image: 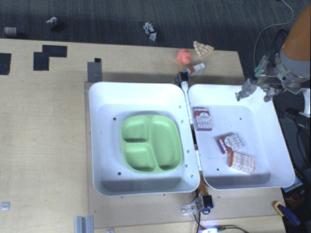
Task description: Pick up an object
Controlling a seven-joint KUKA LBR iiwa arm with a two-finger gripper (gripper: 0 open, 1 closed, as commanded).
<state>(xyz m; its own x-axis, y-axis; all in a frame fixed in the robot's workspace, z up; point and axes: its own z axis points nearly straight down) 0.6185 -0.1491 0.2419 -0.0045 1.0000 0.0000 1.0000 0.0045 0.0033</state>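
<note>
While the grey arm [296,57] hangs over the far right corner of the right bin [272,130], nothing has been lifted, so the pick looks hardly begun. Taking that right bin as the landmark: just beside it on the left sits the left bin [104,130], which holds a green divided plate [151,143]. Inside the right bin, three small packets lie flat on the floor. One red-and-white packet [202,119] rests close to the bin's left wall; a second packet [230,142] lies near the middle; a third, orange-tinted packet [242,162] lies just beside the second, toward the bin's near edge. Above the bin's far right rim is the gripper [254,88], its two prongs spread apart with nothing between them, well apart from all three packets. By my judgement the whole task remains: choosing a packet, descending over it, closing and lifting. Beyond the bin's far edge, on the bench, lies a small pink ball [183,56].
</note>
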